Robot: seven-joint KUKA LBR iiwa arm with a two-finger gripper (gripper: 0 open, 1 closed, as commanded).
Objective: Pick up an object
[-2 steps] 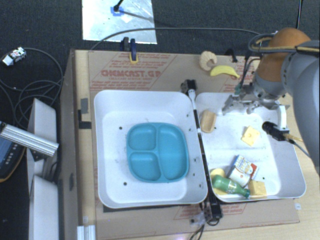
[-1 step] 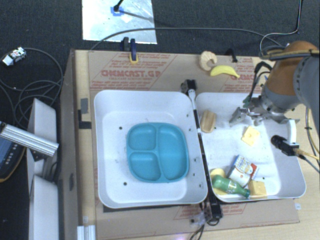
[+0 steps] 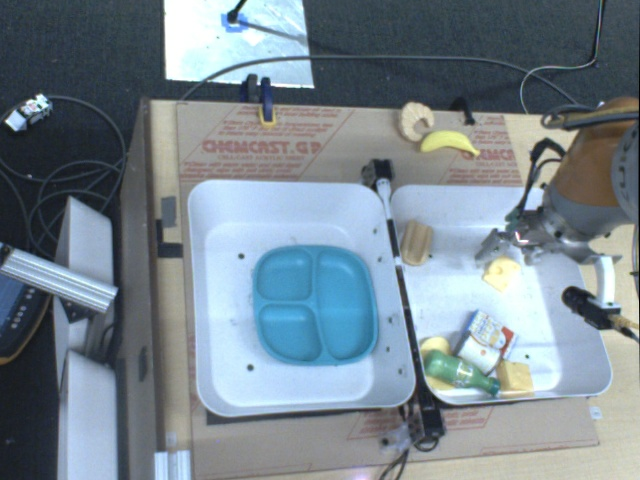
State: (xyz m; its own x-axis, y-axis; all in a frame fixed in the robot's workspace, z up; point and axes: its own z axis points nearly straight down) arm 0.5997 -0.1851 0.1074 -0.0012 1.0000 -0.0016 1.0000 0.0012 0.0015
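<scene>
The right bin (image 3: 560,313) holds several small items. A pale yellow wedge (image 3: 501,274) lies in its upper middle. My gripper (image 3: 509,247) hangs just above the wedge's far edge, open, with one finger to the left (image 3: 489,247) and one to the right; nothing sits between them. A tan block (image 3: 414,241) leans by the bin's left wall. At the front lie a small white and red carton (image 3: 487,335), a green bottle (image 3: 460,371), a yellow round piece (image 3: 434,347) and a tan slice (image 3: 516,376).
The left bin (image 3: 215,268) holds a blue divided plate (image 3: 314,302). Behind the bins, a banana (image 3: 448,143) and a beige ring-shaped piece (image 3: 415,120) rest on the cardboard. The arm's grey body (image 3: 590,193) stands over the right bin's far right corner.
</scene>
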